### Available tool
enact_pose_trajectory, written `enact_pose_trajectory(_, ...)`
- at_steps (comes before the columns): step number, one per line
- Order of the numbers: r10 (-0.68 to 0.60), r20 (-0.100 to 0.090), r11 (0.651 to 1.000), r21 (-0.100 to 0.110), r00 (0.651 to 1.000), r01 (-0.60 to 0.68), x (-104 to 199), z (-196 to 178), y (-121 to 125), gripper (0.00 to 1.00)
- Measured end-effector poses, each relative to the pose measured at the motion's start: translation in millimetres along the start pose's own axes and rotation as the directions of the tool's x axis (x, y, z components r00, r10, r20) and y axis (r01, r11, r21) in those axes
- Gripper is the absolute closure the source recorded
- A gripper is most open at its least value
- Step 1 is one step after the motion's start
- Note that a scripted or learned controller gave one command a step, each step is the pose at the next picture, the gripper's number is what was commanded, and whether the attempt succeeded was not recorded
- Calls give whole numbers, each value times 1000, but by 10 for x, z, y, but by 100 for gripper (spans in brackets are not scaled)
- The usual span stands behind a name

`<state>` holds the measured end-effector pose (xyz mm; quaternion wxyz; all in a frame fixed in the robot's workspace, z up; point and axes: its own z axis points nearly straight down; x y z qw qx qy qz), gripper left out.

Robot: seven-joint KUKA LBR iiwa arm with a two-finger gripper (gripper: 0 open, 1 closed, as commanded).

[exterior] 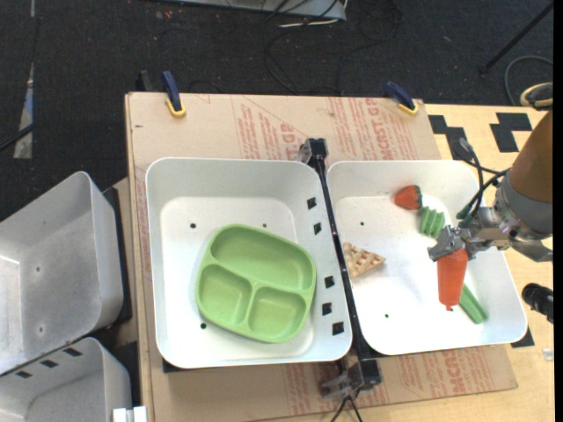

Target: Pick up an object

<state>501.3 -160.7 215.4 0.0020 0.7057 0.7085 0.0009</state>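
Here's the orange carrot, long and tapered, hanging nearly upright over the right side of the right bin, its top end tucked into the gripper and its tip pointing down toward the bin floor. The two fingers are pinched in on that upper end, so the carrot is gripped between them. Just beside its lower end, a green stick-shaped piece lies slanted on the bin floor, touching or nearly touching the carrot's tip; from this angle I can't say which. Up and to the left, a green ridged piece sits next to a small red toy, the two touching. Further left, near the divider between the bins, a tan waffle-patterned wedge lies flat, well apart from the carrot. Over in the left bin, a green three-compartment plate sits by itself. The arm comes in from the right edge, its wrist above the right bin's right rim, gripper reaching leftward and down.
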Motion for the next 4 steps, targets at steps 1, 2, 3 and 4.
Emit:
enact_pose_trajectory(1, -3, -2, 1000, 3, 1000, 3, 478, 75, 188, 100)
enact_pose_trajectory(2, -5, -3, 1000, 2, 1000, 5, 1061, -31, 298, 100)
enact_pose_trajectory(3, -5, -3, 1000, 1, 1000, 5, 1616, -147, 485, 100)
enact_pose_trajectory(4, -4, -3, 1000, 2, 1000, 4, 2157, -250, 616, 100)
